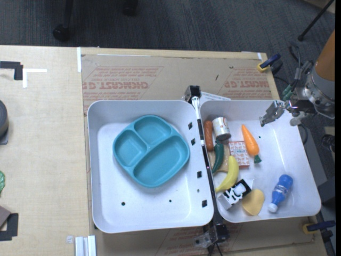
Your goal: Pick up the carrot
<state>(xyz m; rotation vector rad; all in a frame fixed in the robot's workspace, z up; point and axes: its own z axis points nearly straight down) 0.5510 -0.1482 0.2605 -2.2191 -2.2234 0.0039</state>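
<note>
While the cardboard sheet (160,79) under the bins carries red printing that reads "CHEMCAST GP" turned upside down to the camera, the small card (240,153) in the right bin (298,164) has red marks too small to read. The carrot (250,140) lies in that right bin, near its middle, just right of the card and the metal can (220,129). Its long axis runs up and down the view with a slight slant: the narrow orange tip points to the far rim and a little left, the green top to the near side. The gripper (272,113) hangs over the bin's far right corner, apart from the carrot; whether its tips are apart or together I cannot tell.
</note>
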